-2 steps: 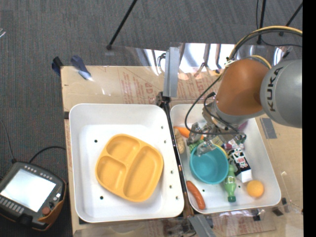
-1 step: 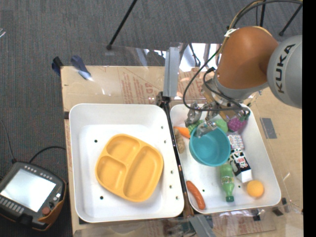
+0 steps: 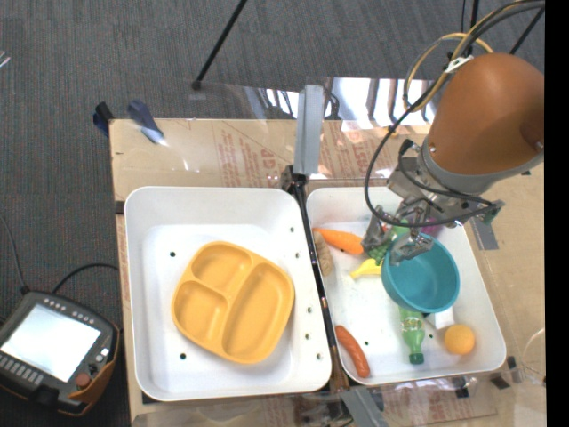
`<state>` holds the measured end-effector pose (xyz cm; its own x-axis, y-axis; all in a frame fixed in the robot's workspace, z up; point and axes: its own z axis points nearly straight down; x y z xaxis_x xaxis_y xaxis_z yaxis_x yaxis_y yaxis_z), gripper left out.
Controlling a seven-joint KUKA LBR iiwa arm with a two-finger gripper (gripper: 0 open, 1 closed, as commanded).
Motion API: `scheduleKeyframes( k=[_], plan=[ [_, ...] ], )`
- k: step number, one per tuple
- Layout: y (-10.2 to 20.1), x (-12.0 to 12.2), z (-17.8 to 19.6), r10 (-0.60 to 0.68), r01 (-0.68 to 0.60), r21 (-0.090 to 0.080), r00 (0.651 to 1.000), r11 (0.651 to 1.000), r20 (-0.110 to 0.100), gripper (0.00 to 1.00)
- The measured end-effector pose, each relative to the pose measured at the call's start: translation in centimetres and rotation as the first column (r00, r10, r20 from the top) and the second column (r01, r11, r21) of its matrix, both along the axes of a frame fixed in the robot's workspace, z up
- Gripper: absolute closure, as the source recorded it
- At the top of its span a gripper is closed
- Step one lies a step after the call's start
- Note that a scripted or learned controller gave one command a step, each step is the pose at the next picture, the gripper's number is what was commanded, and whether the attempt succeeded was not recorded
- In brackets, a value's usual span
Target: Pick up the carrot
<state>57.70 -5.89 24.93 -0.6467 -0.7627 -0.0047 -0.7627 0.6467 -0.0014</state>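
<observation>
Two white bins sit side by side: the left bin [image 3: 142,238] holds a yellow divided plate [image 3: 233,301], and the carrot [image 3: 342,241] lies untouched at the right bin's [image 3: 484,305] upper left. Just right of it the gripper [image 3: 393,243] hovers with fingers apart, nothing between them, beside the teal bowl [image 3: 427,283], so the grasp is still to do.

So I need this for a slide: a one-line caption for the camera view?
Pincer poised over the right bin, beside the carrot and teal bowl.
</observation>
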Motion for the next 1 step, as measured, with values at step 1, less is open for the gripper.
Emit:
scheduleKeyframes(
  k=[1],
  plan=[
    [0.01,-0.07,-0.18,-0.001,0.001,0.001,1.0,1.0,-0.004,0.0]
  ],
)
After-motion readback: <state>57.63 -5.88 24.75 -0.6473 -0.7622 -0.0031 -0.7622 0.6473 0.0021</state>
